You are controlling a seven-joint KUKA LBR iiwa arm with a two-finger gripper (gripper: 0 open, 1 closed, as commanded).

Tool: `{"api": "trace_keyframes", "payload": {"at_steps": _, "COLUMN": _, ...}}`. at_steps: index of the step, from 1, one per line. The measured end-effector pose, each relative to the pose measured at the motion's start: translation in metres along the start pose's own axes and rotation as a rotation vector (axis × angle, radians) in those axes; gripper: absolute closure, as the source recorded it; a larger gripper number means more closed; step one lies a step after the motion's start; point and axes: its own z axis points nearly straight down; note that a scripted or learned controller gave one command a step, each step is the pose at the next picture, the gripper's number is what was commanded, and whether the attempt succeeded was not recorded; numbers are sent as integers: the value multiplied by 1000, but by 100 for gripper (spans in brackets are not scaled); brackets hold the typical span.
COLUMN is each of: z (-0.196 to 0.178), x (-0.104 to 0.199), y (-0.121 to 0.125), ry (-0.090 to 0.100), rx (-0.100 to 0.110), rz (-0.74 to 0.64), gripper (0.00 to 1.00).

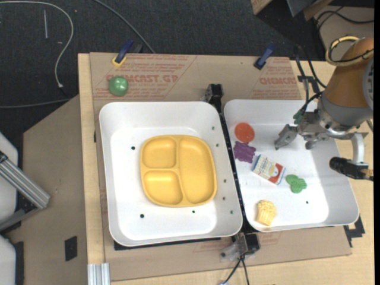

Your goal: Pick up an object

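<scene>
The right bin (332,209) holds several small objects: an orange round piece (243,132), a purple piece (243,152), a white snack packet (268,170), a green toy (296,183) and a yellow corn toy (266,212). My gripper (295,139) hovers over the bin's upper middle, to the right of the orange piece and above the packet. Its fingers are spread open, and only bare bin floor lies between them.
The left bin (119,129) holds a yellow divided plate (178,170). A green ball (119,86) rests on the cardboard beyond that bin. Blue clamps (123,52) grip the cardboard's far edge. The arm (347,94) occupies the right bin's upper right corner.
</scene>
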Motion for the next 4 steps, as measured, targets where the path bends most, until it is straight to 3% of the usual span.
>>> {"api": "trace_keyframes", "payload": {"at_steps": 1, "z": 50, "x": 1, "y": -1, "ry": 0, "rx": 0, "rz": 0, "gripper": 0}}
{"api": "trace_keyframes", "payload": {"at_steps": 2, "z": 35, "x": 1, "y": 2, "ry": -1, "rx": -8, "rz": 0, "gripper": 100}}
{"api": "trace_keyframes", "payload": {"at_steps": 4, "z": -60, "x": 16, "y": 1, "ry": -4, "rx": -12, "rz": -2, "gripper": 100}}
